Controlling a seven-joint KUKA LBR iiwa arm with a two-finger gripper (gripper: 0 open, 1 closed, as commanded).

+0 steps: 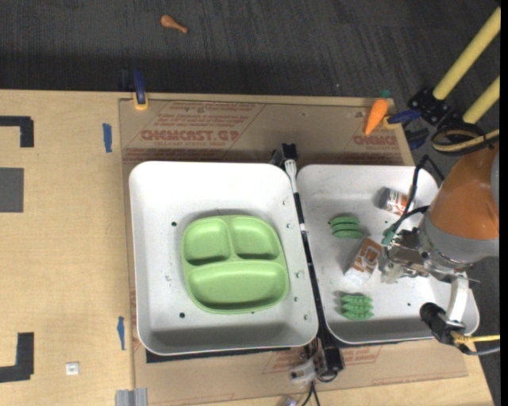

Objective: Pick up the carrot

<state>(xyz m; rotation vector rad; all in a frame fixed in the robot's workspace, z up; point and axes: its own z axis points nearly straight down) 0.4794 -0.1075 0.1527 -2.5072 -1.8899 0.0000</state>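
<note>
The carrot [376, 115], orange with a green top, lies on the brown board behind the right bin [413, 317], close to the board's far right corner and outside both bins. My gripper [394, 263] hangs low over the middle of the right bin, well in front of the carrot. It sits right beside a small brown and white packet [364, 258]. The arm's orange band [470, 204] covers the bin's right side.
The right bin also holds a green pea pod [346, 226], a second green pod [355, 305] and a small grey object [390, 198]. A green divided plate [233, 262] rests in the left bin [151, 238]. A small orange object [173, 24] lies on the dark floor beyond the bench.
</note>
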